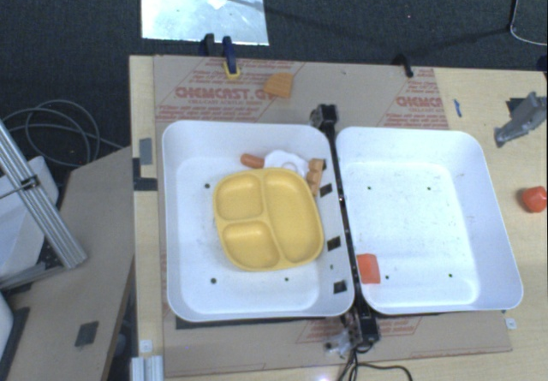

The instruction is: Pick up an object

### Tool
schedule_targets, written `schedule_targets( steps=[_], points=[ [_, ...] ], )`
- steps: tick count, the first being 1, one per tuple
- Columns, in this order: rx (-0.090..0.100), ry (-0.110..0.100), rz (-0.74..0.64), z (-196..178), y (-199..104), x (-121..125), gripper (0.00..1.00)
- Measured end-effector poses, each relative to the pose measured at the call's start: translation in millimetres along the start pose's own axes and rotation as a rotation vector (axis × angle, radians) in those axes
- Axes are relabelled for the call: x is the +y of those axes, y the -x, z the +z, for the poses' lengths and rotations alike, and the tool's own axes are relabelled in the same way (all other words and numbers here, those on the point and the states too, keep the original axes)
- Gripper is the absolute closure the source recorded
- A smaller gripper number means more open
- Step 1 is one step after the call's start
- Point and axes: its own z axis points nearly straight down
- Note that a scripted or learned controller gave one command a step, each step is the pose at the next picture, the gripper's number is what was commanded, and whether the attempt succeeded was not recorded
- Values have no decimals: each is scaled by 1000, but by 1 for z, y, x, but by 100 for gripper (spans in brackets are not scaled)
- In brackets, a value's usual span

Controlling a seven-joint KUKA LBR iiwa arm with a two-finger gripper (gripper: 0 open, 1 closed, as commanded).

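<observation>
Nothing is picked up yet: the yellow plate (267, 220) lies in the left bin (184, 199), an orange block (367, 268) right of it; the hand's state cannot be told.

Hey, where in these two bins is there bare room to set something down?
The right bin is mostly bare; an orange block sits in its near-left corner. The left bin is crowded: a yellow divided plate fills its middle, with small items behind it. Bare strips border its left and near walls.

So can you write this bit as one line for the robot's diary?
left bin: yellow plate, sausage, white thing | right bin: orange block | nothing picked yet
</observation>
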Motion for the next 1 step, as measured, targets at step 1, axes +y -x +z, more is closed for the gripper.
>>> schedule_targets(
  steps=[1],
  points=[
    [0, 0, 0, 0, 0, 0, 0]
  ],
)
